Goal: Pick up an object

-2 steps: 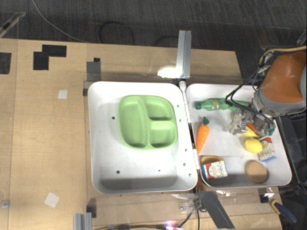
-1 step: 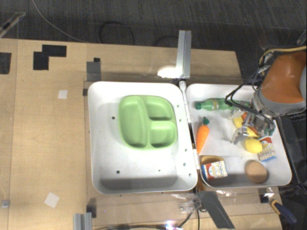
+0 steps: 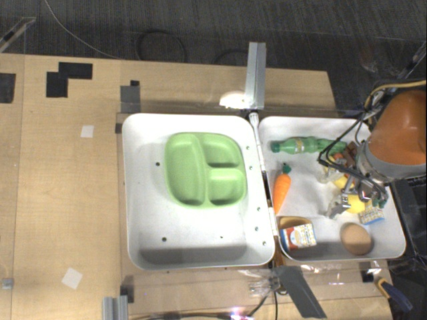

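Observation:
The right bin [image 3: 312, 199] holds a green bottle [image 3: 303, 145] lying along its far side, an orange carrot [image 3: 281, 191] by the left wall, a small carton [image 3: 298, 235] at the near left and a brown egg-shaped object [image 3: 356, 239] at the near right. My gripper [image 3: 347, 197] hangs low over the right half of this bin, under the orange band [image 3: 400, 135] of the arm. It is right above a yellow object [image 3: 343, 183], part of which it hides. A small yellow block [image 3: 371, 216] lies just beside it.
The left bin [image 3: 143, 199] holds a green divided plate [image 3: 203, 169]. A metal post [image 3: 255, 79] stands behind the seam between the bins. Cables [image 3: 343, 153] hang off the wrist over the bottle's end.

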You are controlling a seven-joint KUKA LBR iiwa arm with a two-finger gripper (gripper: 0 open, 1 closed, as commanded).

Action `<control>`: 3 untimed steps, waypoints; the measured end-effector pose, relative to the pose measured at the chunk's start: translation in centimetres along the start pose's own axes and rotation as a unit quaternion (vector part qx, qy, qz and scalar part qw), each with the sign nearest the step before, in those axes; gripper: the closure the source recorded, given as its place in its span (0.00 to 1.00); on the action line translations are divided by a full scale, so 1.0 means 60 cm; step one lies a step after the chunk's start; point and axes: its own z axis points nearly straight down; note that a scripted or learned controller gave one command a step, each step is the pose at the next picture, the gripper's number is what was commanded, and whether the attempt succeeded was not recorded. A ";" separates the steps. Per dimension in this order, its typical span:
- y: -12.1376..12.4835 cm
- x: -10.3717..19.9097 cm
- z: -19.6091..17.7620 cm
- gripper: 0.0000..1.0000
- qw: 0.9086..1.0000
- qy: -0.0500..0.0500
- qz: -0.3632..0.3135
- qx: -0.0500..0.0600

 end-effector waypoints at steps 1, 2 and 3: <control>-0.032 -0.076 0.003 0.00 1.000 0.001 -0.011 0.000; -0.011 -0.016 0.001 0.00 1.000 0.001 0.003 0.001; 0.097 0.080 -0.003 0.00 0.996 -0.003 0.088 0.001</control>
